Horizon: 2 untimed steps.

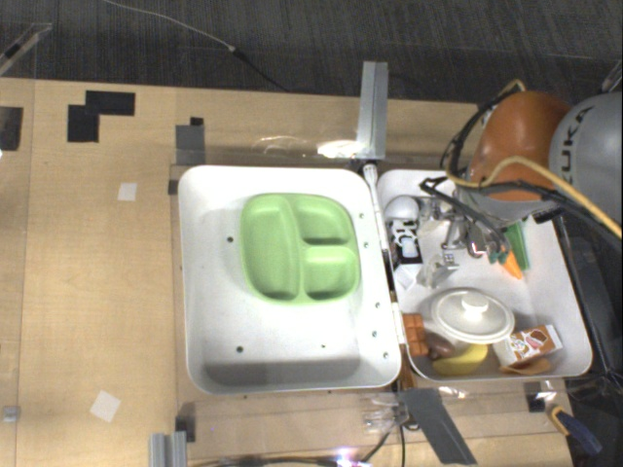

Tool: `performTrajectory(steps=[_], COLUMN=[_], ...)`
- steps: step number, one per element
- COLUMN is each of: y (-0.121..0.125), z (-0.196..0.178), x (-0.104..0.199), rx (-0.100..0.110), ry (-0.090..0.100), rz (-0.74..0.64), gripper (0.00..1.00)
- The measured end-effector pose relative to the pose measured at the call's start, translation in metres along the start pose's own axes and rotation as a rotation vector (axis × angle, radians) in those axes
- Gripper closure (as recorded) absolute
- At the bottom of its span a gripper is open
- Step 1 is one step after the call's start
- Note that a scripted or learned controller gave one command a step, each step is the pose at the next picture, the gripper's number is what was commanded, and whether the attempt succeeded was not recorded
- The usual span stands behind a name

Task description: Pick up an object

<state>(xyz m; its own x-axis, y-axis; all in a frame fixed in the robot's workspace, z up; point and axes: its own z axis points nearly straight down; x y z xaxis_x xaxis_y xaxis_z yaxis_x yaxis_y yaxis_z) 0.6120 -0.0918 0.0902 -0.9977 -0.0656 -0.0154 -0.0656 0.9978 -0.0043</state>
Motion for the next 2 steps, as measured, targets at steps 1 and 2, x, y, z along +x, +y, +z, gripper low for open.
performTrajectory(steps=[1, 2], y=[0.011, -0.015], z=[-0.002, -0.002], x=[0.046, 0.079], rx=[-0.002, -0.003], ry=[-0.004, -0.006], rz=[0.198, 0.405], gripper=[0.00, 0.00])
